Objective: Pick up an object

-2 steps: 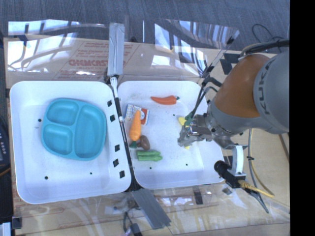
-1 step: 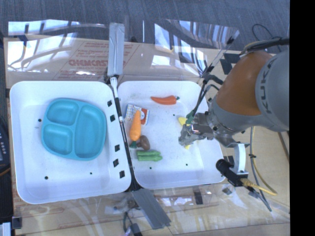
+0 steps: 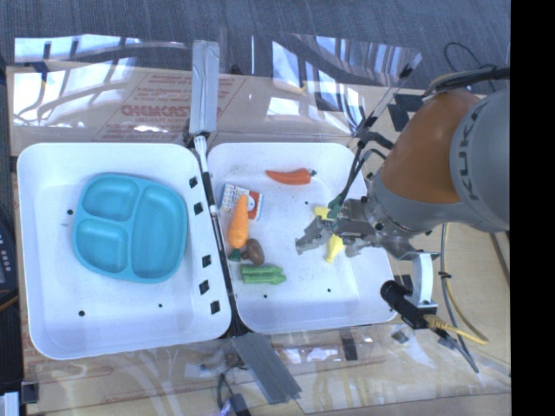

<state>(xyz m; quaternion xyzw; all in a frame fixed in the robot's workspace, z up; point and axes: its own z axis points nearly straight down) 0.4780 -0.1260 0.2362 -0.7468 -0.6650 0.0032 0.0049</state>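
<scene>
Setting: bench over grey carpet, cardboard and clear plastic sheeting under two shallow white bins side by side.

Left bin (image 3: pixel 35 232): one turquoise plastic divided plate (image 3: pixel 130 228), three compartments.

Right bin (image 3: pixel 286 315): along its left wall, a white printed card or packet (image 3: pixel 238 198); an orange toy carrot (image 3: pixel 238 224), long axis running near-to-far; a small brown rounded piece (image 3: pixel 254 251) touching the carrot's near end; a green toy pod-shaped vegetable (image 3: pixel 262 275), lying crosswise. Near the far wall, a red-orange toy chilli pepper (image 3: pixel 290 177), lying crosswise. At the right side, a yellow toy piece (image 3: pixel 332 243), partly hidden.

Arm: grey with orange band, entering from the right, low over the right bin. Two-finger gripper (image 3: pixel 319 232) sits at the yellow piece, which appears to lie against or between the metal fingers; whether they are clamped on it or slack cannot be told.

Relation for the next move: the yellow piece is right at the gripper; the carrot group lies well apart towards the bin's left wall.
</scene>
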